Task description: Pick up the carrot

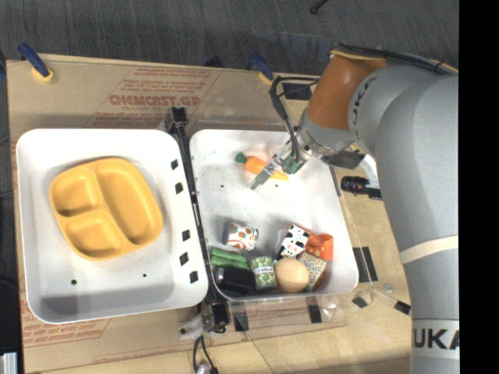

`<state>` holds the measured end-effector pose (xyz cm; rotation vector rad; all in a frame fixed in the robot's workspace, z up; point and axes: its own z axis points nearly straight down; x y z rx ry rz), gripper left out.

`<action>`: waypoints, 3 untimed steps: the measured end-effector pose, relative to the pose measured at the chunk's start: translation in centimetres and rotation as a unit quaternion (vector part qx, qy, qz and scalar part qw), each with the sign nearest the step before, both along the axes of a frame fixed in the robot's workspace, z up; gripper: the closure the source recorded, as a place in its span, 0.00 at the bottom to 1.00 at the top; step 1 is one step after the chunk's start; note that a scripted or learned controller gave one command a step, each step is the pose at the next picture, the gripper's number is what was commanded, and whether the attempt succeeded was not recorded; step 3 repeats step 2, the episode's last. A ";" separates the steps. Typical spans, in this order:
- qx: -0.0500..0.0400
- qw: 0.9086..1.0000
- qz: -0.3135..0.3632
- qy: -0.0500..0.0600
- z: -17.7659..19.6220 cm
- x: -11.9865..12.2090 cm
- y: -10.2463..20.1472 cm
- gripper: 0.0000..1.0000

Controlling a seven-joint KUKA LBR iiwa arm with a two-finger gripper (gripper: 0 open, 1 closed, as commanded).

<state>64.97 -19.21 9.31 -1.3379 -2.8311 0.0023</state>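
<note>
The carrot (254, 163) is a small orange piece with a green top, lying near the back of the right bin (320, 201). My gripper (269, 173) reaches down from the right and sits right beside the carrot, on its right and front side, low over the bin floor. A bit of yellow shows at the gripper's tip. The grey arm with its orange band (337, 92) hangs over the bin's back right corner.
A yellow divided plate (105, 206) lies in the left bin (39, 287). Along the right bin's front wall are a patterned cup (242, 237), a green can (263, 273), a beige ball (291, 275), a black-and-white box (293, 241) and a red-orange item (320, 245).
</note>
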 end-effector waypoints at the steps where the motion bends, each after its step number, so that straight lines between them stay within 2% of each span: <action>1: -0.002 0.985 -0.172 -0.001 0.0 0.3 1.7 0.00; 2: -0.002 0.986 -0.168 0.000 1.1 0.4 1.8 1.00; 3: -0.002 0.986 -0.168 0.000 1.1 0.4 1.8 1.00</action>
